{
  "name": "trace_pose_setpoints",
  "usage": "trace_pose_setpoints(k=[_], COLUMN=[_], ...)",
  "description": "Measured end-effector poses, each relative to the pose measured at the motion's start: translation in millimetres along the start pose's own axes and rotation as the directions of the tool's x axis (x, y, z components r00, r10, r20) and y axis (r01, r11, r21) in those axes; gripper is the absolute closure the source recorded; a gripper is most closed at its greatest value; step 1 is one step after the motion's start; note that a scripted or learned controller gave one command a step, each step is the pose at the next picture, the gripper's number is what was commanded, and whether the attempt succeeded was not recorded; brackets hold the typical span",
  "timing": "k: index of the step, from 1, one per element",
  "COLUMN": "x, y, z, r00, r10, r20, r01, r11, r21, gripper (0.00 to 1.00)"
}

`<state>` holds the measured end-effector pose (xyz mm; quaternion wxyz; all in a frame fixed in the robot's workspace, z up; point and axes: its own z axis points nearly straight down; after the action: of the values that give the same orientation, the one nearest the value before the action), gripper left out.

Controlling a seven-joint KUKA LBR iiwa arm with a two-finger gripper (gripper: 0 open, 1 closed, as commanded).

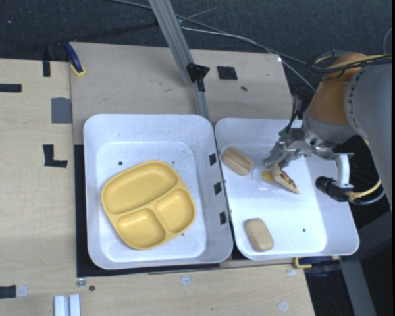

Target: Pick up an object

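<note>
Here the bench carries two shallow white bins side by side. The left bin holds a yellow tray with three compartments, lying flat and a little askew, its large compartment toward the upper left. The right bin holds three small things: a tan block near its upper left corner, a second tan block near its lower edge, and a yellow wedge with a dark streak along it, lying between them and toward the right. The two blocks are well apart from each other. The arm, grey with an orange band, reaches in from the right and bends down over the upper part of the right bin. Its gripper hangs low there, just beside the wedge's upper end and to the right of the upper block. The fingers point down and to the left, slightly spread, with nothing visibly between them; whether a tip touches the wedge is too fine to tell. A grey pole slants across the bench from the top edge toward the gap between the bins. Thin cables trail over the dark floor beyond the bench.
</note>
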<state>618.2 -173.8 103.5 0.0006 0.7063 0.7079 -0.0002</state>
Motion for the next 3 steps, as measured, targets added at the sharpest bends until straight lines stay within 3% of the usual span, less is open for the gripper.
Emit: trace_pose_setpoints(k=[3], x=[16.6], y=[16.4], z=[-147.8], r00=[1.000], r10=[0.000], r20=[0.000], r01=[0.000], r11=[1.000], r21=[-0.003], gripper=[1.00])
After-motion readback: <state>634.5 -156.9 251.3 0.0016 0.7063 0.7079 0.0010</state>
